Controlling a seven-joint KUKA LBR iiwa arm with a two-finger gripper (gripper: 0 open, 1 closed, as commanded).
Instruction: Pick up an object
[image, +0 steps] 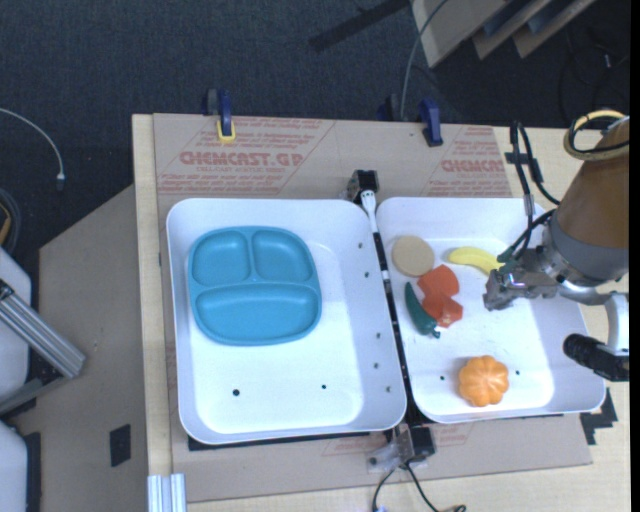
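Two bins, one plate, five bits of play food.

Two shallow white bins sit side by side: the left bin (290, 400) and the right bin (530, 370). One blue divided plate (256, 285), three compartments, lies toward the left bin's far left corner. The right bin carries five pieces, mostly along its left edge: one tan round disc (412, 255), one yellow banana (472, 260), one red pepper (441, 296), one green pepper (420, 310), and one orange pumpkin (484, 381) near the front edge.

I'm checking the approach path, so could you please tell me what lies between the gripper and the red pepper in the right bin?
In the camera view, bare white bin floor separates the gripper from the red pepper; the banana sits just above that stretch.
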